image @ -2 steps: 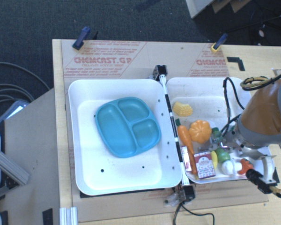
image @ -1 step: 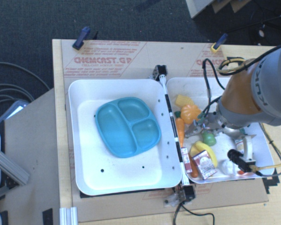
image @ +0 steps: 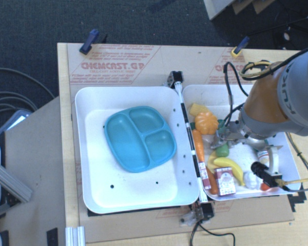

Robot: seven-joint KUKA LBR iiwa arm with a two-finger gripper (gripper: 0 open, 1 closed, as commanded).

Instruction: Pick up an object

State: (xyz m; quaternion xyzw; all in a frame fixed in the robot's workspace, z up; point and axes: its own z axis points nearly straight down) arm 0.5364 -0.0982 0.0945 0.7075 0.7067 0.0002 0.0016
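The gripper (image: 223,137) was lowered into the right bin (image: 215,92) beside the orange (image: 206,122); the grip state could not be told.

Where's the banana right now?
The banana lies in the right bin, toward its near end, just above the small red carton and right of the carrot.

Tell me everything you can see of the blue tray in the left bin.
The blue tray is a light blue divided dish, plastic by its look, with rounded corners and three hollows: one long, two smaller. It lies flat and face up on the floor of the left bin, turned at a slant to the walls, nearer the top right. Nothing rests in it and nothing else touches it.
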